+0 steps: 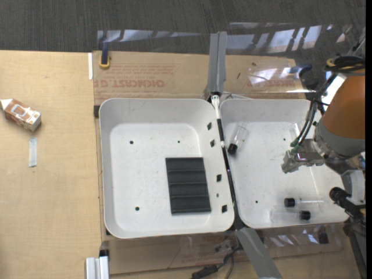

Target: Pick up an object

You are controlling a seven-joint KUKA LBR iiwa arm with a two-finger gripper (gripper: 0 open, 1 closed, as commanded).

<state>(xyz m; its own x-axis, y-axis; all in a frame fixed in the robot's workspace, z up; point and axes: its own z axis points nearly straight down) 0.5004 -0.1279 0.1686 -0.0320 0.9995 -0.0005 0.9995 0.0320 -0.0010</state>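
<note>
In the left bin (116,121) a black ridged block (188,185) lies flat near the middle. The right bin (261,106) holds a clear vial with a black cap (235,140) near its left wall. Two more clear black-capped vials (297,203) (290,215) lie by its front edge. My gripper (290,163) hangs over the right side of the right bin, above and apart from the two front vials. I see nothing held in it. The arm's orange band (349,109) sits at the right edge.
A small printed carton (22,114) and a pale strip (32,153) lie on the wooden bench at the left. Brown cardboard (151,74) lines the back behind the bins. A grey divider bar (217,63) runs between the bins.
</note>
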